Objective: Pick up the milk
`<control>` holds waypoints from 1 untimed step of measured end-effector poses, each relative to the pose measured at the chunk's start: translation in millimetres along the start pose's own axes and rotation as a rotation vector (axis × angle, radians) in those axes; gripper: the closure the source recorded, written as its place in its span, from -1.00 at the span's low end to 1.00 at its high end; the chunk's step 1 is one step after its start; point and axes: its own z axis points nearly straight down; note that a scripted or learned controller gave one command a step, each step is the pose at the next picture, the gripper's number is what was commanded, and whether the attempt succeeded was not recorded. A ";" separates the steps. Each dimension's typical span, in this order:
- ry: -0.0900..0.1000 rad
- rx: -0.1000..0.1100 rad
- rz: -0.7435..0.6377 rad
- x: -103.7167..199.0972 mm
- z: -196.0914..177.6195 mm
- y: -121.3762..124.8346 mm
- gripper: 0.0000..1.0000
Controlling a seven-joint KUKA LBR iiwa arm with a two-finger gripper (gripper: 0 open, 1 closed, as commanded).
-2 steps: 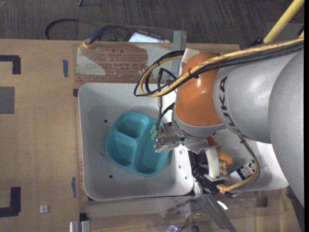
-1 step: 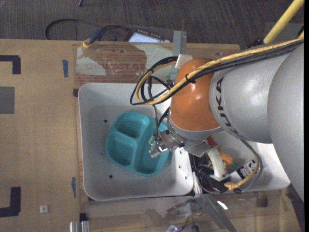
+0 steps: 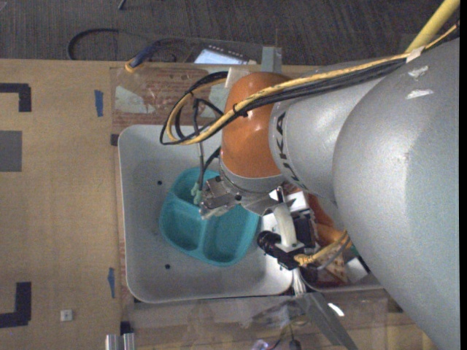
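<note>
The gripper (image 3: 213,197) hung over the teal tray (image 3: 191,228); wide or narrow, I couldn't tell. The milk was likely among the clutter (image 3: 330,233) behind it, under the arm, so I reckoned it should back off and locate it before descending.

Your big grey arm (image 3: 387,166) comes in from the right and reaches to the middle of the view. Its orange band (image 3: 248,133) sits just above the wrist. Below the band, your gripper (image 3: 208,199) hangs low and points down and a bit left. A yellow cable (image 3: 436,22) runs along the arm.
</note>
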 end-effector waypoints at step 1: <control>0.001 0.004 -0.093 34.3 -26.2 -36.4 1.00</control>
